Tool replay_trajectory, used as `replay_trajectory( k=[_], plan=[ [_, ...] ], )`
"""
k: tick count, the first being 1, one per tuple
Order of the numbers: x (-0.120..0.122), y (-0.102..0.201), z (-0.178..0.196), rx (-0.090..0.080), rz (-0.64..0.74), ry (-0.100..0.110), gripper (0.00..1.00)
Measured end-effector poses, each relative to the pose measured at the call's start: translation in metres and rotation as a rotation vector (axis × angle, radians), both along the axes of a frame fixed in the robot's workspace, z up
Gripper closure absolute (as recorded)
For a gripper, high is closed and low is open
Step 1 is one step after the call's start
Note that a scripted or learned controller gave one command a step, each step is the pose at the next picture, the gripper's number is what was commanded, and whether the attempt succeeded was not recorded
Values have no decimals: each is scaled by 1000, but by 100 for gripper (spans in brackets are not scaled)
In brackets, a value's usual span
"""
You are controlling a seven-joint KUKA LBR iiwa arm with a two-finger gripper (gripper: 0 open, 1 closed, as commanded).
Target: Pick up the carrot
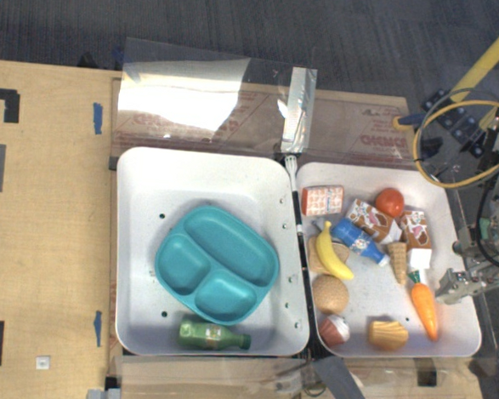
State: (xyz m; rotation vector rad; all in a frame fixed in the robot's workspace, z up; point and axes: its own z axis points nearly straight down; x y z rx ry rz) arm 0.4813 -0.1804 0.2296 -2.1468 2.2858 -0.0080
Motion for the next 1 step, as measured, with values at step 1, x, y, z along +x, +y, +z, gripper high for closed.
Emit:
replay_trajectory(
  k=[1],
  plan=[
    [54,-18,-95,9,34,14,100]
  ],
)
